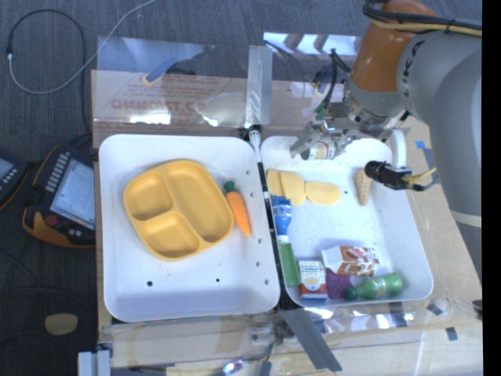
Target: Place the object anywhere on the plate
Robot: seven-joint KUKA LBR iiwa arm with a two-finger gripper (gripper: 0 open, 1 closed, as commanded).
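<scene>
While the toy carrot [239, 211] is lying beside the yellow three-compartment plate [178, 207] in the left bin [125, 288], touching the plate's right rim, the gripper [322, 145] is hovering over the right bin's [415, 249] far edge; whether it is open, I cannot tell. That bin is holding pale yellow slices [304, 187], an ice-cream cone [362, 186], a small carton [354, 259], green grapes [376, 286] and a blue-green tube [283, 233]. Their labels are unreadable.

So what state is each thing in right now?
Plate: upright in the left bin, nothing on it.
Carrot: lying beside the plate's right edge.
End effector: over the right bin's far edge.
Carton: lying on its side in the right bin.
</scene>
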